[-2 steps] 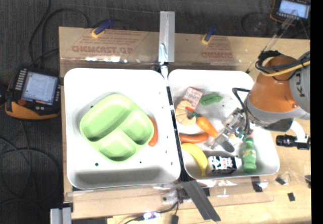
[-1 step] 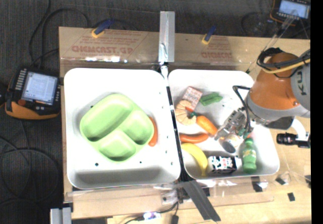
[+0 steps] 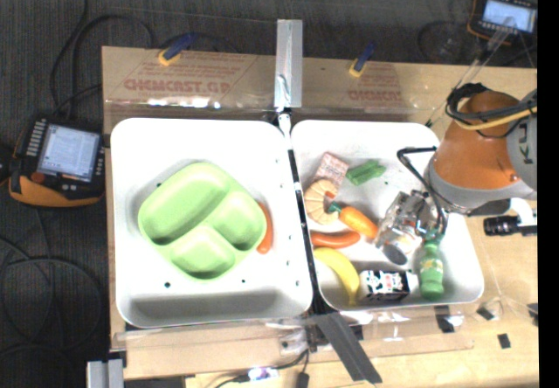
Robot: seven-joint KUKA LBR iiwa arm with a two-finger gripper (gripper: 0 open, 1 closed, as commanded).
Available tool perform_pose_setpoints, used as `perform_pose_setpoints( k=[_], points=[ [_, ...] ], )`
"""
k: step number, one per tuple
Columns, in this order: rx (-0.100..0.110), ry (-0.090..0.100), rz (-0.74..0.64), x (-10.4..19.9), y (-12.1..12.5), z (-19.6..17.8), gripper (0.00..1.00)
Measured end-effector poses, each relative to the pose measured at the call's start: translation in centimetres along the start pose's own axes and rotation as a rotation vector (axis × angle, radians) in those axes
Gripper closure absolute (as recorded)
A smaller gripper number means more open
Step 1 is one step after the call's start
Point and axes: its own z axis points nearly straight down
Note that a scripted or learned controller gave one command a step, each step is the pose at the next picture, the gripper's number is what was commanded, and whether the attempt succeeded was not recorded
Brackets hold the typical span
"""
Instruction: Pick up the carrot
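The carrot (image 3: pixel 358 219) lay mid right bin (image 3: pixel 454 290), hemmed by banana (image 3: pixel 339 271) and green bottle (image 3: pixel 431 268), gripper (image 3: pixel 402 225) just beside it, fingers' state impossible to tell, left bin (image 3: pixel 127 299) holding a green tray (image 3: pixel 203 218).

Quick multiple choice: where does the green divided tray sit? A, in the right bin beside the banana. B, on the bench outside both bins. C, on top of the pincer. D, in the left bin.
D: the green divided tray rests inside the left bin, while the banana lies in the right bin with the other small items.
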Motion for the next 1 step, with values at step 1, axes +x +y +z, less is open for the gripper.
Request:
perform_pose_setpoints(
  k=[1],
  points=[
    [0.002,0.007,-0.13,0.16,8.14,-14.08,1.0]
  ],
)
